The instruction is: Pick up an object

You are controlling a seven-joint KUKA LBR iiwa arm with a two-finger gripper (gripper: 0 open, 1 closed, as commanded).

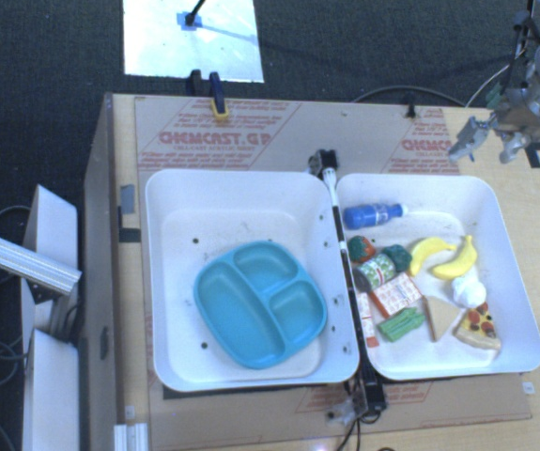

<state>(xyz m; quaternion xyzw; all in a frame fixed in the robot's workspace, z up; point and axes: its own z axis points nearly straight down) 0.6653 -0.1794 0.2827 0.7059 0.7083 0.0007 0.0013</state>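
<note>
The right bin (509, 242) holds several toy foods: a blue bottle (373, 215) at its back left, yellow bananas (443, 255), a green can (379, 271), a red-and-white box (396, 294), a green block (400, 325), a white bulb (469, 292) and a pizza slice (478, 329). My gripper (488, 146) hangs above the bench beyond the right bin's far right corner, well up from the objects. Its fingers are spread open with nothing between them.
The left bin (180, 214) holds a blue divided plate (260, 302). A black clip (324, 163) sits where the bins meet at the back. Cables run across the bench behind the right bin. A white sheet (191, 26) lies on the dark floor beyond.
</note>
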